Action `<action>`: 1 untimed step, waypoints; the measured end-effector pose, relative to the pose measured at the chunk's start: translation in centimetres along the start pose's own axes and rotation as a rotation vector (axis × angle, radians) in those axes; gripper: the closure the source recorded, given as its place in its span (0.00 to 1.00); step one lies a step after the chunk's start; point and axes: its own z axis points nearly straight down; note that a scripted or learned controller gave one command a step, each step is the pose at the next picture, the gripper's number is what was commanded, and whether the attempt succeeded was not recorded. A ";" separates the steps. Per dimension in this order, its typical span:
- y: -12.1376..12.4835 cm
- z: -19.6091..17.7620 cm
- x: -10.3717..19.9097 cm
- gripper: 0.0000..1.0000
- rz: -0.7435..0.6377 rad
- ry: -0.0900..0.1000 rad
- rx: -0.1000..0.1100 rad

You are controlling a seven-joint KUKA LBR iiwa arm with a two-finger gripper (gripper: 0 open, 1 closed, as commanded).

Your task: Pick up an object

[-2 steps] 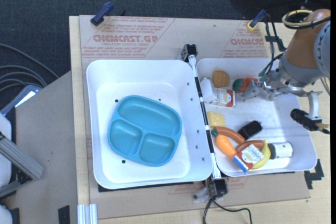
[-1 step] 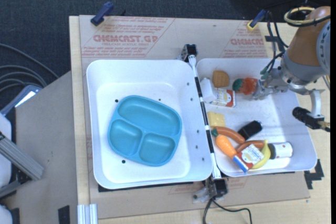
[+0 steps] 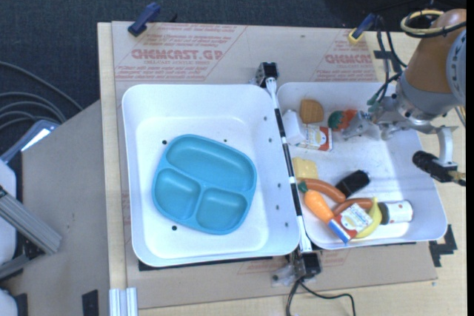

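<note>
The arm [image 3: 433, 63] comes in from the right of the frame, grey with an orange band, over the upper right part of the right bin [image 3: 426, 229]. Its tool [image 3: 368, 122] sits low at the upper middle of that bin, just right of a small red and green toy [image 3: 342, 118]. Whether the tool is spread or pressed together cannot be told; it is too small and blurred, and nothing is seen pinched in it.

The right bin holds the loose things. Near its upper left lie a brown piece [image 3: 312, 111] and a white packet with red print [image 3: 317, 138], touching or nearly so. Below them, by the left wall, is a yellow slice [image 3: 304, 168]. Lower still lie a sausage [image 3: 320, 188], a carrot [image 3: 320, 206] and a black block [image 3: 352, 182], close together. At the lower right a banana [image 3: 376, 220], a red and white box [image 3: 353, 220] and a white bottle with a dark cap [image 3: 392, 212] are bunched, touching.

The left bin [image 3: 141, 129] carries a blue tray [image 3: 204, 183] with three compartments, lying flat at its middle. Both bins rest side by side on a brown worktop [image 3: 185, 55] with red print, blue clamps [image 3: 144, 18] at its upper edge.
</note>
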 end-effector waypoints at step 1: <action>2.2 1.0 -0.4 0.00 0.001 0.002 0.004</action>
